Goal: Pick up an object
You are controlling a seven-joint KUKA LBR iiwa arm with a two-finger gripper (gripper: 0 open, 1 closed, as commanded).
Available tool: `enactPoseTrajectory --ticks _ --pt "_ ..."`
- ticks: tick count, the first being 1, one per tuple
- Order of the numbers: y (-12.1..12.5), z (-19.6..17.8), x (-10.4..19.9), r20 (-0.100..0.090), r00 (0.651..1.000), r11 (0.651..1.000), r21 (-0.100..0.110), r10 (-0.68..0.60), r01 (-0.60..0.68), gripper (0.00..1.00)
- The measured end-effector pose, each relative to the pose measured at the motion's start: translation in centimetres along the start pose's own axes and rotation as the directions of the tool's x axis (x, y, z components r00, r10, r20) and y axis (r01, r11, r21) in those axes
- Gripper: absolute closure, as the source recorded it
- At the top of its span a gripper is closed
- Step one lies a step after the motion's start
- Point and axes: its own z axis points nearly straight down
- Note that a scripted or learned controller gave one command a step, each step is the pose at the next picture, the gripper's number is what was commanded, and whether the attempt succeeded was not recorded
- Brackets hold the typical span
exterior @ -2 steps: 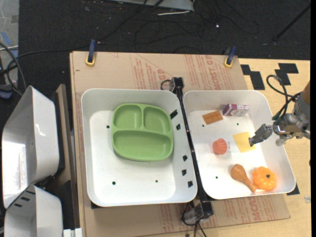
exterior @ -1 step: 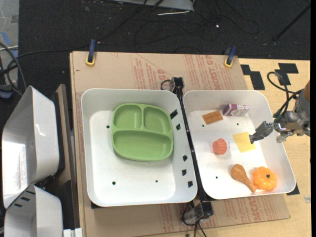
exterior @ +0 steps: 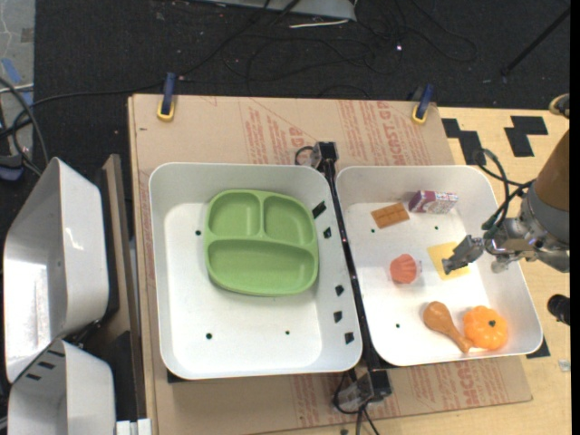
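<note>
1. Looking down from the camera view, the gripper (exterior: 462,254) hangs over the right bin (exterior: 520,284), coming in from that bin's right side. Its dark tip sits right over the yellow square (exterior: 441,258).

2. I cannot tell if the fingers are apart or together. They look like one dark, blurry lump. Nothing can be seen held between them.

3. Things to pick all lie in the right bin. The yellow square is closest, touching or just under the tip. The red ball (exterior: 403,269) is just beside the yellow square, on the side away from the arm.

4. The brown drumstick (exterior: 446,323) and the orange pumpkin (exterior: 486,327) lie near the front edge of the right bin, touching each other. The drumstick's long side runs slanted, fat end toward the red ball.

5. The tan cracker (exterior: 390,215) and the purple box (exterior: 432,201) sit toward the back of the right bin, well apart from the tip.

6. My guess: the yellow square is the target, and it looks flat, so it may be hard to grab.

7. Part of the yellow square is hidden by the tip. The arm is cut off at the picture's edge.
</note>
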Motion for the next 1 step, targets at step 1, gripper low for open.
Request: enactPoseTrajectory --ticks 1 --pt "0.19 6.28 0.47 -0.001 1.0 1.0 0.0 0.001 -0.001 0.0"
